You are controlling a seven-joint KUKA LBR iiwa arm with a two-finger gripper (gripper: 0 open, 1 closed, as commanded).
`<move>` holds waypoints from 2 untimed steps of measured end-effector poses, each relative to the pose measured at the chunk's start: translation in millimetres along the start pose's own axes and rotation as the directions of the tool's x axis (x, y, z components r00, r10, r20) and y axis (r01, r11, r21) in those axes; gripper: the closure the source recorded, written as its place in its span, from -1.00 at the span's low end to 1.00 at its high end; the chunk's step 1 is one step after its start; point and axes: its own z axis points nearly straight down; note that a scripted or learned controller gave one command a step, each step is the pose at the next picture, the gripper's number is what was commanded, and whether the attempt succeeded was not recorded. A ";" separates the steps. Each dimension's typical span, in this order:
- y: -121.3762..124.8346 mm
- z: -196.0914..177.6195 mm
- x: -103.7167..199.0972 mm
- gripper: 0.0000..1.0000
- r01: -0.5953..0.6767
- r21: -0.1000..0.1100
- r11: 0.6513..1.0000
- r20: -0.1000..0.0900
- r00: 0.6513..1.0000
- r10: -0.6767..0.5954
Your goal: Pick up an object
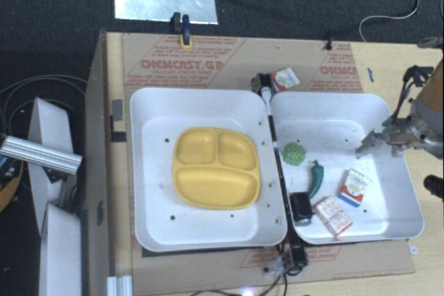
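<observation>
The right bin [333, 114] holds a bumpy green ball [294, 153], a green chili pepper [316, 177], a small white carton with blue and orange print [354, 187] and a red-and-white box [334, 215]. A black block [300, 206] lies by the divider between the bins. My gripper [369, 143] hangs over the right side of this bin, above and to the right of the carton, and nothing shows in it. The arm's wrist [420, 125] reaches in from the right edge.
The left bin [152, 114] carries a yellow divided plate [215, 168]. A small printed packet [284, 79] lies on the cardboard behind the bins. Cables run along the right side, and metal pieces lie on the floor at the left.
</observation>
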 end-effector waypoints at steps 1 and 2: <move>43.2 12.4 84.1 -1.00 0.004 0.002 1.000 -0.005 1.000 -0.004; -9.2 49.1 98.0 -1.00 0.002 0.005 1.000 -0.004 1.000 -0.002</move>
